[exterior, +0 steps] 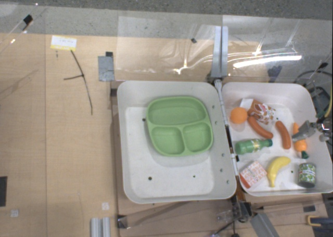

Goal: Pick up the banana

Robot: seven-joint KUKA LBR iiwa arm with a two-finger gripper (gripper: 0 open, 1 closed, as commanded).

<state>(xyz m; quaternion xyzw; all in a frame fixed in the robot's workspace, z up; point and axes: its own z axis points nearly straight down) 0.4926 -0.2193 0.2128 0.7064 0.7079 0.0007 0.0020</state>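
The yellow banana (pixel 277 169) lies in the right bin (pixel 291 91), near its front edge, curving from lower left to upper right. It rests between a pink and white box (pixel 253 174) on its left and a green can (pixel 307 174) on its right. My gripper (pixel 311 130) reaches in at the right edge of the view, over the bin's right side. It is up and to the right of the banana, just above a small orange carrot (pixel 301 145), and well apart from the banana.
The right bin also holds an orange (pixel 239 116), two sausages (pixel 260 127) (pixel 283 134), a green bottle (pixel 253 145) lying flat and a red patterned packet (pixel 263 111). In the left bin (pixel 135 179) sits a green divided plate (pixel 180 126).
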